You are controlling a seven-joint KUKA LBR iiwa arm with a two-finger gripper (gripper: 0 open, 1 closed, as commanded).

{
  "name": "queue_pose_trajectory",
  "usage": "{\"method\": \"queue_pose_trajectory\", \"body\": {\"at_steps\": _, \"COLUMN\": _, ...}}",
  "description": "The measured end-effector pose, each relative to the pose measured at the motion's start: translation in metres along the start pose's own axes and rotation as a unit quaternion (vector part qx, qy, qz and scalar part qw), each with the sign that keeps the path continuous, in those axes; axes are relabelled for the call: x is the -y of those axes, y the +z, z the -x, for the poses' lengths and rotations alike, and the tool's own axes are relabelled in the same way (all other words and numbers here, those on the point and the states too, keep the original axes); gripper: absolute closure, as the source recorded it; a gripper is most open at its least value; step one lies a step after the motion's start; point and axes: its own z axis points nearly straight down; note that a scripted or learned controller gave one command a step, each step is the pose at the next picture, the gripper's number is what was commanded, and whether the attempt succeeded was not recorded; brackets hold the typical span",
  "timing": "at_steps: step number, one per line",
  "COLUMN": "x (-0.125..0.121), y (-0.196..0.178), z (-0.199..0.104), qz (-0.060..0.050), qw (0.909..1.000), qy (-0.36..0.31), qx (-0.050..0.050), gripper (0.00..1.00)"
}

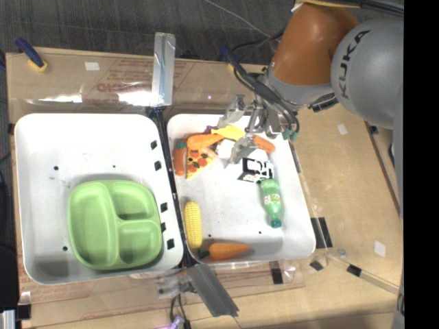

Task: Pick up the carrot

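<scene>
Carrot (228, 251) in right bin (296, 219) (front edge), right of corn (193, 224).

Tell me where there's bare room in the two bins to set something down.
Left bin: bare floor behind the green plate. Right bin: one patch between corn, bottle and front carrot. Crowded at the back, around pizza slice and gripper.

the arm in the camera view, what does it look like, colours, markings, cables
The arm is rounded and smooth: a grey shell with black KUKA lettering, then a broad orange band above the wrist. Thin dark cables loop out around the wrist. The gripper is a small metallic grey assembly with slim fingers.
</scene>
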Motion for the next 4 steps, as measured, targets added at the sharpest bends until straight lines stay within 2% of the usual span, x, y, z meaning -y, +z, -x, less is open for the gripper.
{"method": "queue_pose_trajectory", "body": {"at_steps": 1, "x": 0.003, "y": 0.106, "z": -0.014, "qz": 0.001, "qw": 0.9749, "qy": 0.223, "qx": -0.003, "gripper": 0.00}}
{"method": "queue_pose_trajectory", "body": {"at_steps": 2, "x": -0.034, "y": 0.027, "z": -0.085, "qz": 0.001, "qw": 0.9763, "qy": 0.216, "qx": 0.003, "gripper": 0.00}}
{"method": "queue_pose_trajectory", "body": {"at_steps": 3, "x": -0.030, "y": 0.065, "z": -0.130, "qz": 0.001, "qw": 0.9496, "qy": 0.314, "qx": -0.002, "gripper": 0.00}}
{"method": "queue_pose_trajectory", "body": {"at_steps": 4, "x": -0.012, "y": 0.040, "z": -0.046, "qz": 0.001, "qw": 0.8875, "qy": 0.461, "qx": 0.001, "gripper": 0.00}}
